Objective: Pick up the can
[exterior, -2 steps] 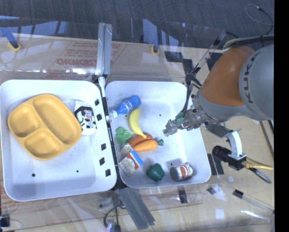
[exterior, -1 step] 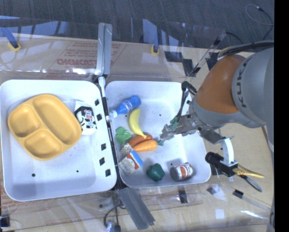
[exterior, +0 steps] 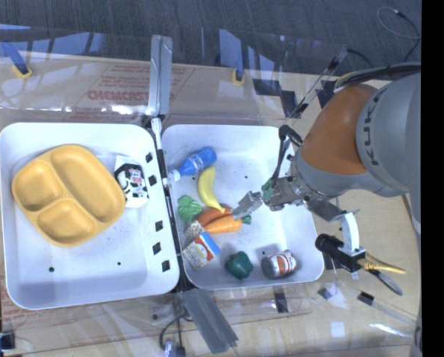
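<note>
The can (exterior: 280,263) is silver with a red and white label. It lies on its side near the front right corner of the right bin (exterior: 296,143). My gripper (exterior: 246,204) hangs over the middle of that bin, up and to the left of the can and well apart from it. Its tip is right beside the orange carrot (exterior: 220,222) and the carrot's green top. Nothing of the can is hidden.
Around the carrot lie a yellow banana (exterior: 207,188), a blue bottle (exterior: 195,162), a green leafy toy (exterior: 190,208), a small box (exterior: 199,250) and a dark green pepper (exterior: 239,265). The left bin (exterior: 28,277) holds a yellow divided plate (exterior: 67,193) and a black-and-white cup (exterior: 132,181).
</note>
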Robot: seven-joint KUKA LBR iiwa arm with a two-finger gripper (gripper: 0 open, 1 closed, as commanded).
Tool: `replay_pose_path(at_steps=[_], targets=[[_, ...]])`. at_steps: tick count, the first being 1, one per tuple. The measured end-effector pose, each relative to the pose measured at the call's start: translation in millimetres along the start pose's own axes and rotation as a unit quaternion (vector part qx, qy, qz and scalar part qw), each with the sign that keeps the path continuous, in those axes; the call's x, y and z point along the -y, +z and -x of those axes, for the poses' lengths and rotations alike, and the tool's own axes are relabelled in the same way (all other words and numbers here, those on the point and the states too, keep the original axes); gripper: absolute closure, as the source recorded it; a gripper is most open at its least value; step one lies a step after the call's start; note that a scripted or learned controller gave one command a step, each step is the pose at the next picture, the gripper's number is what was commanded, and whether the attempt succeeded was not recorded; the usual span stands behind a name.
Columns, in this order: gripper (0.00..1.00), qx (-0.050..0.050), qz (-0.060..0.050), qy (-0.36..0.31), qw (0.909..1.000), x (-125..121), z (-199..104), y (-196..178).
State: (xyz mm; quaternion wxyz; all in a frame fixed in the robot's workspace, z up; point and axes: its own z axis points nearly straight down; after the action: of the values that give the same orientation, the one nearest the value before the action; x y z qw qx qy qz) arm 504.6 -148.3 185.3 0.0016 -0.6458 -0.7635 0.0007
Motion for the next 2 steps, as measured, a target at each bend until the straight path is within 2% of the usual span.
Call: replay_pose_path(at_steps=[1, 2], targets=[[0.00, 0.001, 0.001, 0.011, 0.9999, -42.3, 42.6, 93.8], [0.00, 0.001, 0.002, 0.010, 0.9999, -44.0, 69.7, 92.6]])
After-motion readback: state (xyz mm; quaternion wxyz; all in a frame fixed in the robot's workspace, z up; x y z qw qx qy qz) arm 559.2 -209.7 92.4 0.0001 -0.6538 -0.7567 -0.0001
